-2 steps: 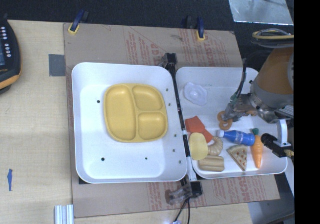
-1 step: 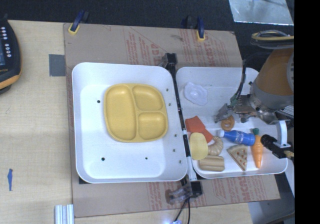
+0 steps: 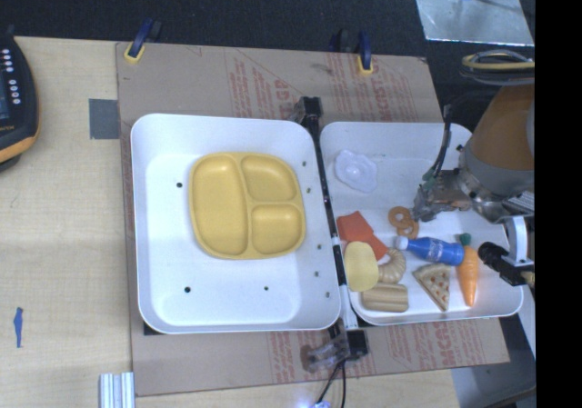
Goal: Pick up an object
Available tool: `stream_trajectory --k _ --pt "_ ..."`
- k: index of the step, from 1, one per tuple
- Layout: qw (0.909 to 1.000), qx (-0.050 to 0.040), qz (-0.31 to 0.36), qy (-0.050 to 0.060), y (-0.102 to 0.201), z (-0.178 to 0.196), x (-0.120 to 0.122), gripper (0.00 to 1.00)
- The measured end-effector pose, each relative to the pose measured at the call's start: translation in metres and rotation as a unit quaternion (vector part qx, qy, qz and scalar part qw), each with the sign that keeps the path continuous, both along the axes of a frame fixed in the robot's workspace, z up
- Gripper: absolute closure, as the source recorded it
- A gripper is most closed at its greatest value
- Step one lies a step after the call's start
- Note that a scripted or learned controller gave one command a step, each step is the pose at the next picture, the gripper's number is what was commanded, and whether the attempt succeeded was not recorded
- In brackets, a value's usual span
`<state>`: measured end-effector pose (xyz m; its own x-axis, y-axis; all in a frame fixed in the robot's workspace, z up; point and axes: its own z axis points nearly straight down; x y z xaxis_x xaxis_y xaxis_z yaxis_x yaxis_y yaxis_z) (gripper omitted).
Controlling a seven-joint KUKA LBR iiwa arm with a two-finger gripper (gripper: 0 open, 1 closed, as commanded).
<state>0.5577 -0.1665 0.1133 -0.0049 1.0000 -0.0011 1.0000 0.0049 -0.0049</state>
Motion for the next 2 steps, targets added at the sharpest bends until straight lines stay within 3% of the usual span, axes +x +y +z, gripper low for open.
stream_trajectory --k 1,2 --pt "1.0000 -0.0015 -0.003 -0.003 -0.049 0.037 -0.033 1.00" --pt "1.0000 -0.0010 0.002 -0.008 -0.025 0.129 0.040 1.00"
